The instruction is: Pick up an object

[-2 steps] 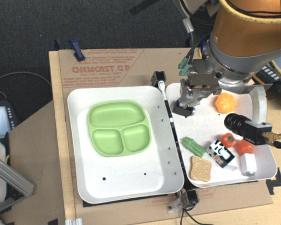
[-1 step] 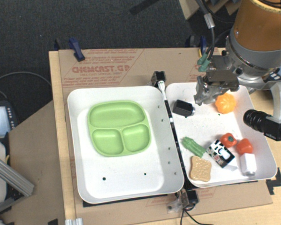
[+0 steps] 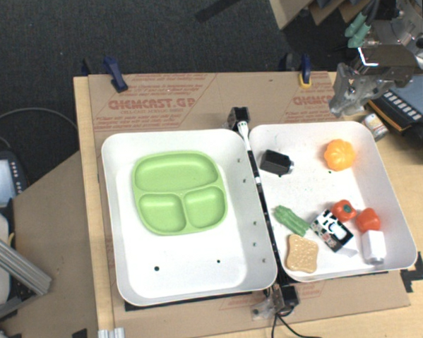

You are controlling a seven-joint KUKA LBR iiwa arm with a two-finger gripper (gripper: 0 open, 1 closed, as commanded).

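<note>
The grey metal two-finger gripper (image 3: 349, 94) hangs above the bench beyond the right white bin's (image 3: 391, 191) far rim, carrying nothing; whether its jaws are wide or narrow cannot be told.

In that bin lie an orange toy pumpkin (image 3: 339, 154), a small black block (image 3: 275, 162), a green pod (image 3: 291, 220) and a tan toast slice (image 3: 301, 253). The left bin (image 3: 121, 205) bears a green divided tray (image 3: 179, 192).

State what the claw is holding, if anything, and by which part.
Nothing. The claw hangs above the right bin's far edge, with nothing between its fingers.
</note>
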